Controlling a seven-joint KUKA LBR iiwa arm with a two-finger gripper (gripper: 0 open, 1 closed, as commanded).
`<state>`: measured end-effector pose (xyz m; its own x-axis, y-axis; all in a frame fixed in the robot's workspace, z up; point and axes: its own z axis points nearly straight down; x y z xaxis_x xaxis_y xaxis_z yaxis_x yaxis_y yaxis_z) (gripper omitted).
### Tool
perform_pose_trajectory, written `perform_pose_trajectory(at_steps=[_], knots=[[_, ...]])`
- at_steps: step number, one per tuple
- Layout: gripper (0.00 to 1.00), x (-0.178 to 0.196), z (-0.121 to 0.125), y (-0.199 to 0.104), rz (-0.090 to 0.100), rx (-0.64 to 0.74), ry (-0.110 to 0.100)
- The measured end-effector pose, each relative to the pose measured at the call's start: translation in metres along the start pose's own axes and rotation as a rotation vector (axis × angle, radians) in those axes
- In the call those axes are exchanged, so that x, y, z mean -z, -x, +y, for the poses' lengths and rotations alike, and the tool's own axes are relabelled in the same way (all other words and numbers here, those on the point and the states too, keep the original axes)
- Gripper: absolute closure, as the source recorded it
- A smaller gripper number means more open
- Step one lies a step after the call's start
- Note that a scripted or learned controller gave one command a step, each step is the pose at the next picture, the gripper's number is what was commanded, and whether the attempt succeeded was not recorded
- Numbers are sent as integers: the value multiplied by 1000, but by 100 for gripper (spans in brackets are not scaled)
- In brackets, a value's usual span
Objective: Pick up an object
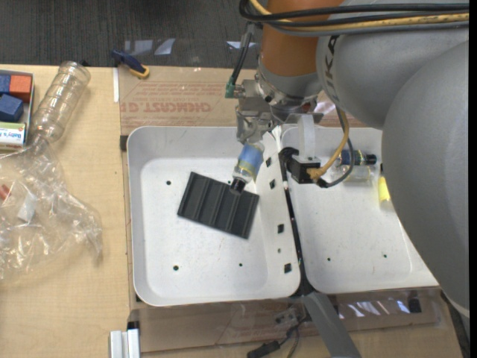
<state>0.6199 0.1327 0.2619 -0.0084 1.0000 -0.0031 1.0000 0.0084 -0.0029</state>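
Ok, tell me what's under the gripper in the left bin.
A dark ribbed panel lies flat on the left bin floor; the gripper meets its upper right edge. Whatever is beneath the panel is covered.

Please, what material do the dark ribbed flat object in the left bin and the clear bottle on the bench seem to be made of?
The dark ribbed flat object looks like matte black plastic or rubber: dull surface, moulded parallel ridges. The clear bottle appears to be thin glossy plastic: transparent, ribbed, with bright highlights.

At frame centre, the grey arm's gripper (240, 181) touches the upper right edge of a dark ribbed rectangular plastic block (218, 204) lying tilted in the left shallow white bin (153, 274).
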Motion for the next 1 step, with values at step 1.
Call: perform_pose_trajectory(at_steps=[1], knots=[[100, -3, -19, 11, 0, 5, 0]])
